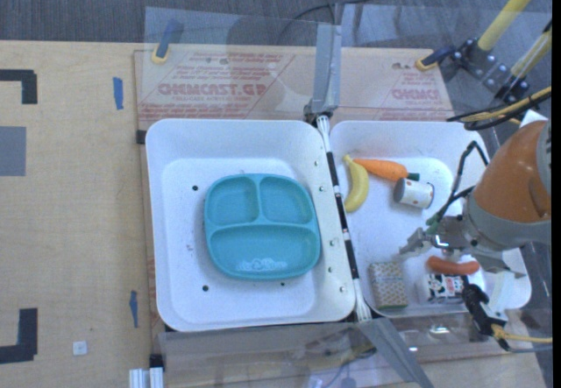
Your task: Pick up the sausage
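Note:
The sausage point(454, 265), short and reddish-orange, lies in the right bin point(386, 137) near its front right. My gripper point(447, 251) hangs directly over it, reaching in from the right below the orange wrist band point(517, 185). Its fingers stand apart on either side of the sausage, open, and the sausage still rests on the bin floor. The gripper body hides part of the sausage's far edge.
Also in the right bin are a yellow banana point(356, 186), an orange carrot point(382, 169), a white cup on its side point(413, 193), a tan sponge point(388, 283) and a small printed carton point(445, 288) touching the sausage's front. A teal divided plate point(261, 226) sits in the left bin point(175, 158).

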